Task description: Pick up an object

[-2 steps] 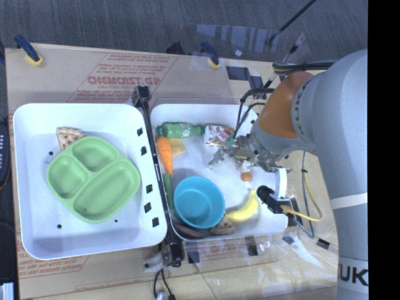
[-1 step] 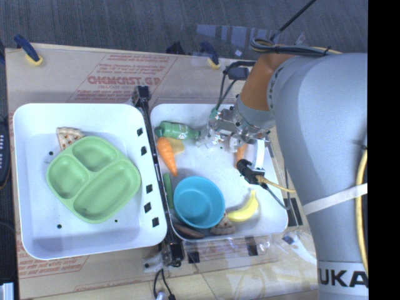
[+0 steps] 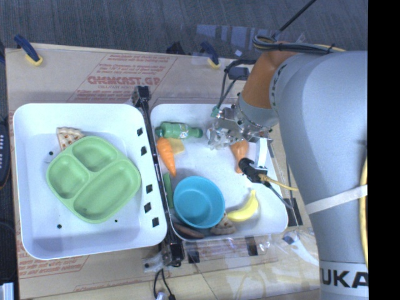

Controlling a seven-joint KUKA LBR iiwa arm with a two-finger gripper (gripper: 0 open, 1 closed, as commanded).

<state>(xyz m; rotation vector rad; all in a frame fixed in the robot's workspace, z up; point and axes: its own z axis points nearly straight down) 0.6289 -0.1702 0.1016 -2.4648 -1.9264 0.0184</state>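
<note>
1. The gripper [image 3: 226, 132] is shown low in the right bin [image 3: 275, 205], far side; whether it is spread or clenched cannot be told.
2. An orange item [image 3: 240, 150] is seen just beside it, right.
3. A green bottle [image 3: 175, 130] and carrot [image 3: 166, 156] lie left.
4. Risk: a closure between items may be made, so nothing is lifted.

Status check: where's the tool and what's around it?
Tool low in right bin. Green bottle just left, orange piece beside. Grip unconfirmed.
</note>
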